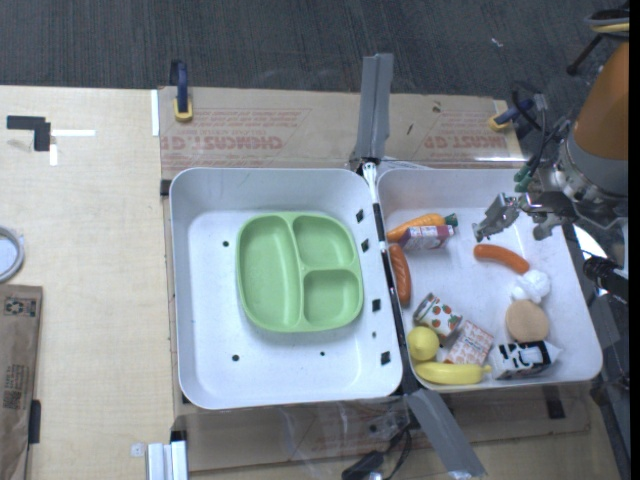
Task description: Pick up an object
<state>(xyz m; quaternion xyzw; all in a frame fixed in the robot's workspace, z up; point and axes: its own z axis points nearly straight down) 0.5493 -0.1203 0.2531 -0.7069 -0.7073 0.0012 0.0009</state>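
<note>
My gripper hangs over the back right part of the right bin, its two fingers spread open with nothing between them. Just below it lies an orange sausage. Further items in this bin: a carrot beside a small red-labelled bottle at the back left, a hot dog along the left wall, a yellow lemon, a banana, two small snack packets, a tan bun, a white lump and a black-and-white carton.
The left bin holds a green divided plate. A grey divider post rises between the bins at the back. Clamps sit on the cardboard behind. A tape roll lies at the far left of the bench.
</note>
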